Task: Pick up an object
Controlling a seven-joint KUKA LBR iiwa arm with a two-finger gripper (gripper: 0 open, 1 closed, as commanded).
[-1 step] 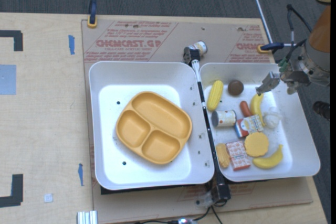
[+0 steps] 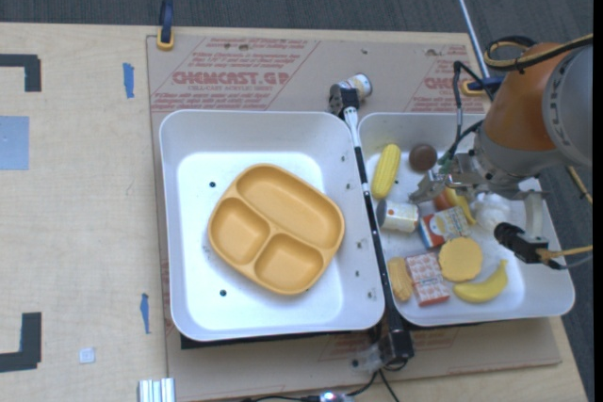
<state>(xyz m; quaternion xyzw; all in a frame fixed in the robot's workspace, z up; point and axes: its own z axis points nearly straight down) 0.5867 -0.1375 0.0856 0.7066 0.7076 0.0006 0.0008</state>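
My gripper [image 2: 441, 188] is low in the right bin [image 2: 556, 297], in its middle, just above a small orange and red piece [image 2: 452, 201]. Close around it lie a yellow corn cob [image 2: 385, 169], a brown ball [image 2: 422, 156], a white block [image 2: 399, 218] and a red-and-white carton [image 2: 447, 226]. Nearer the front are an orange disc [image 2: 461, 259], a banana [image 2: 483, 286], a red-and-white packet [image 2: 429, 277] and a tan cracker [image 2: 400, 279]. The arm's body hides part of the bin's right side.
The left bin [image 2: 179, 202] holds a yellow divided plate [image 2: 275, 228]. A black divider rail [image 2: 366, 193] runs between the bins. Cables hang off the arm at the right, and a black part [image 2: 521, 243] juts over the right bin.
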